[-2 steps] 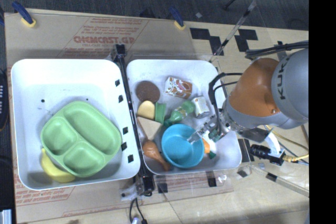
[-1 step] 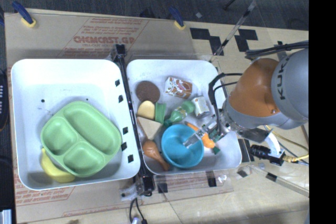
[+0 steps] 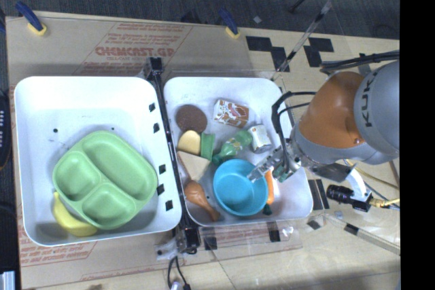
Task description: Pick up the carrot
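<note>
You see two smooth white plastic bins (image 3: 41,98), a matt green plastic tray (image 3: 103,178) (three compartments), a glossy blue bowl (image 3: 238,188), brown printed cardboard (image 3: 129,47) beneath.

Bench (image 3: 136,44); two white bins (image 3: 41,98)

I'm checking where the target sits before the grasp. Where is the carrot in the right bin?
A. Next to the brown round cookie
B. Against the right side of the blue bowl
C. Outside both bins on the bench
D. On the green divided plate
B: the orange carrot lies against the right side of the blue bowl, just under the gripper.
</note>
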Available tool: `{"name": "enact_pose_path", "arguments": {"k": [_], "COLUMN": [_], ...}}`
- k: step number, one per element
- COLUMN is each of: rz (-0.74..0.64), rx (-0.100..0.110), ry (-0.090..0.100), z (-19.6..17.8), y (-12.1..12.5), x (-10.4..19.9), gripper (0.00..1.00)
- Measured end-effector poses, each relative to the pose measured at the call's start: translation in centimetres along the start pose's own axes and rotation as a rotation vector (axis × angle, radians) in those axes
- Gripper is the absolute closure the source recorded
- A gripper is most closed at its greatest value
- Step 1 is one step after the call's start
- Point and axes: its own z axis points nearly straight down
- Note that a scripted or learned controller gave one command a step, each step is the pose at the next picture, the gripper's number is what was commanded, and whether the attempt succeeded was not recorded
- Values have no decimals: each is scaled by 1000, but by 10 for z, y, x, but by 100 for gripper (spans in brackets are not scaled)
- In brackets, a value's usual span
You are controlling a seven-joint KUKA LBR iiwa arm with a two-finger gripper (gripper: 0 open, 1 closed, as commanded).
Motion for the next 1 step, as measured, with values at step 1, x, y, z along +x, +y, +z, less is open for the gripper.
{"name": "enact_pose_path", "arguments": {"k": [1], "rz": [-9], "rx": [3], "ry": [0], "z": [-10], "y": [1], "x": [0], "gripper": [100]}}
